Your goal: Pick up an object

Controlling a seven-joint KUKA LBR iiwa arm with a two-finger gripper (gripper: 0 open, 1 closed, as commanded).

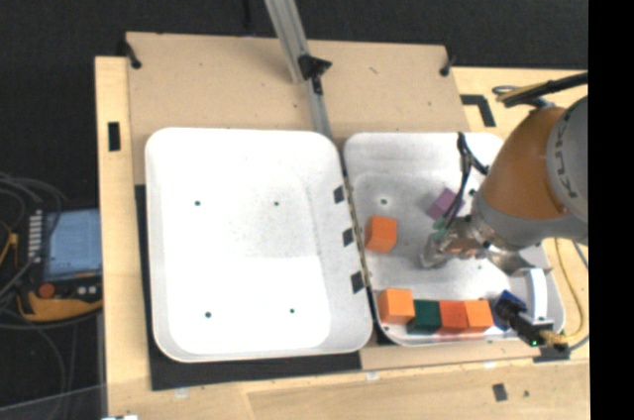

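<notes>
The gripper hangs low in the right bin, approach step; open or closed, I cannot tell. Next it must centre on a block.

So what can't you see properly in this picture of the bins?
Camera view:
- Right shallow white bin: its right part is hidden under the grey and orange arm.
- Small purple piece beside the gripper: blurred, shape unclear.
- Small blue thing at the bin's near edge: too small to name.
</notes>
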